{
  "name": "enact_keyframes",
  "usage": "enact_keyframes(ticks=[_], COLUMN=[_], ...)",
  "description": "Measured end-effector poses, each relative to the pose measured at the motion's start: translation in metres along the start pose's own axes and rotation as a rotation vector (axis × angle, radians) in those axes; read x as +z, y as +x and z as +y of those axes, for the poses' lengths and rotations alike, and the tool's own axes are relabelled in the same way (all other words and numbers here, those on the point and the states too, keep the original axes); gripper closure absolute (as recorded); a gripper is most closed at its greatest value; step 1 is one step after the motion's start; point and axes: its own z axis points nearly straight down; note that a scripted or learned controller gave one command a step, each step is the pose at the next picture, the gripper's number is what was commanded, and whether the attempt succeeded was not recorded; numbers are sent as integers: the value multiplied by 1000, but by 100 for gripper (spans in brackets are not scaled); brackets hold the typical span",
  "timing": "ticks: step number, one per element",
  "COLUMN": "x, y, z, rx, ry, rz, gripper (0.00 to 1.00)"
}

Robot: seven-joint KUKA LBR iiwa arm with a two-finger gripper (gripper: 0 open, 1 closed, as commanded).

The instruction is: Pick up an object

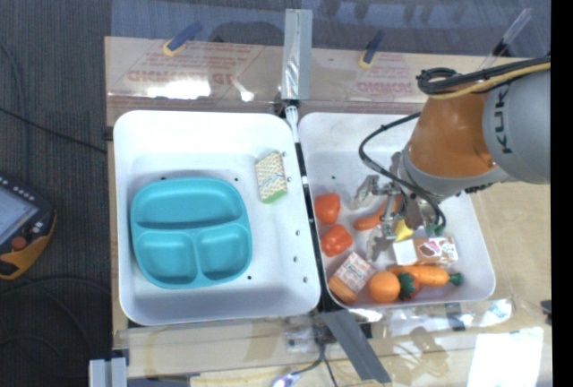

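The gripper [387, 217] is hanging low inside the right bin [474, 273], and its metal fingers are standing spread apart with nothing between them. Just to its left two red pieces [332, 224] are lying, a small orange piece [366, 220] is lying right beside its fingers, and below it a yellow block [404, 252], a carrot [428, 276], an orange ball [384, 287] and a small packet [353, 271] are crowding together. Far to its left, the left bin [143, 305] is holding a blue tray [190, 228] and a yellowish sponge [270, 176].
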Motion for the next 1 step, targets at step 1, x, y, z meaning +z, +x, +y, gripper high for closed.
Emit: enact_keyframes(ticks=[1], x=[3], y=[-8], z=[13], rx=[7], ry=[3], rz=[-7], gripper=[0])
